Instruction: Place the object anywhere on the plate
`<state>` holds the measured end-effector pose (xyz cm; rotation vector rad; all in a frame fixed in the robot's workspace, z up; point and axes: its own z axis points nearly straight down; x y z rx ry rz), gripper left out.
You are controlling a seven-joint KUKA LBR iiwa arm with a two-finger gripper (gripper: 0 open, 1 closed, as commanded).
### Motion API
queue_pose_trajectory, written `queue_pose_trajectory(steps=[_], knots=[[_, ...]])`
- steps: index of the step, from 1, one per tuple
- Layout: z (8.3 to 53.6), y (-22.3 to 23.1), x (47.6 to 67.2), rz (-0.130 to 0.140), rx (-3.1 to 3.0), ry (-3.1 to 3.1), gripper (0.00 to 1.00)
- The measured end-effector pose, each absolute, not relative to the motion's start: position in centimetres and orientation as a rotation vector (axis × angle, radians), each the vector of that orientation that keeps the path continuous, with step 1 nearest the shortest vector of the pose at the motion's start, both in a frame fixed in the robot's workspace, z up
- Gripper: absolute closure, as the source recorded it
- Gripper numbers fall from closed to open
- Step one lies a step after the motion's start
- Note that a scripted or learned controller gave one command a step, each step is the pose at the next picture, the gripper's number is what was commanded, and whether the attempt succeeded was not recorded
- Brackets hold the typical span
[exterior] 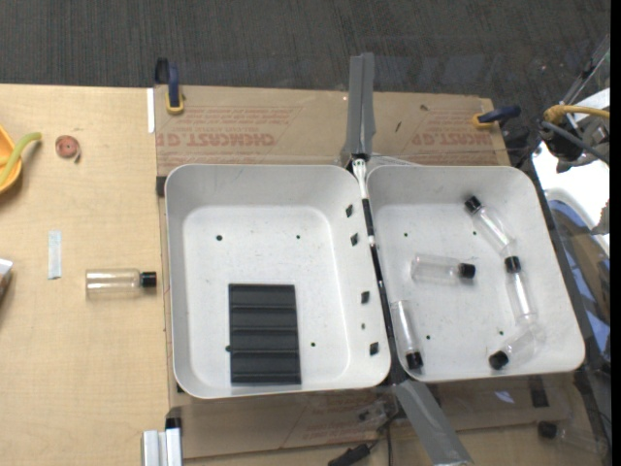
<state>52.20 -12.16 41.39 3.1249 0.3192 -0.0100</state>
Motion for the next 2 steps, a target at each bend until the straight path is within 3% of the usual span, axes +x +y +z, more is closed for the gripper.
queue_pose_trajectory(steps=[1,2], knots=[[44.0,-6.2,57.7,-0.006,3.119,0.365,0.00],[44.1,4.8,61.7,-0.003,3.116,0.388,0.00]])
